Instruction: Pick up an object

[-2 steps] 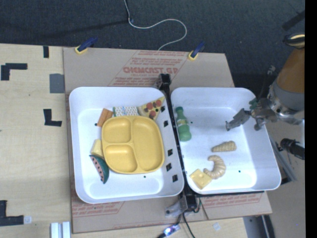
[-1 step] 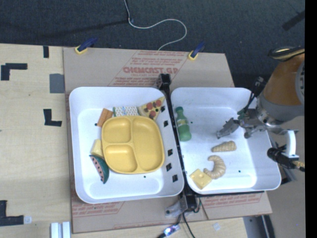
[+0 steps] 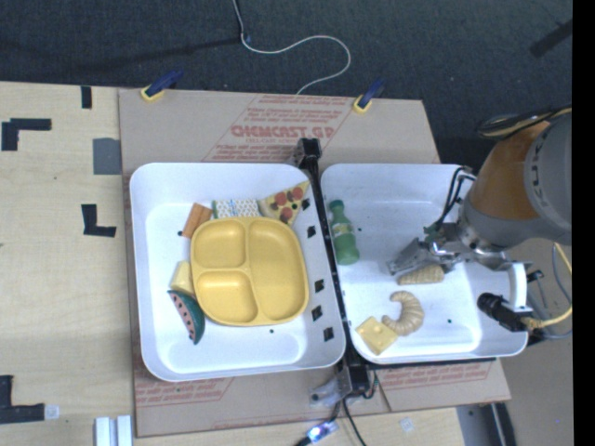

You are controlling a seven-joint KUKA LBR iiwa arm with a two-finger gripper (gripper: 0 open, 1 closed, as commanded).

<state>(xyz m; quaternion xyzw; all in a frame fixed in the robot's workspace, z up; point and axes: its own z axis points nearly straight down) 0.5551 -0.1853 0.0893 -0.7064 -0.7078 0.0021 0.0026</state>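
Observation:
The right bin [image 3: 400, 179] holds a green bottle [image 3: 343, 232] lying by its left wall. A curved tan croissant [image 3: 406, 311] and a yellow cheese wedge [image 3: 375, 334] sit near its front. My gripper [image 3: 403, 262] reaches in from the right and hangs low over the bin's middle. A small beige bread-like piece [image 3: 425, 274] lies right against its lower side. I cannot tell whether the gripper holds that piece.
The left bin [image 3: 149, 249] carries a yellow divided plate [image 3: 249, 269], with a watermelon slice [image 3: 189, 314], a pizza slice [image 3: 288, 200] and other small toy foods around it. A black divider [image 3: 321, 249] separates the bins. The arm's grey and orange body [image 3: 516, 189] overhangs the right bin's right side.

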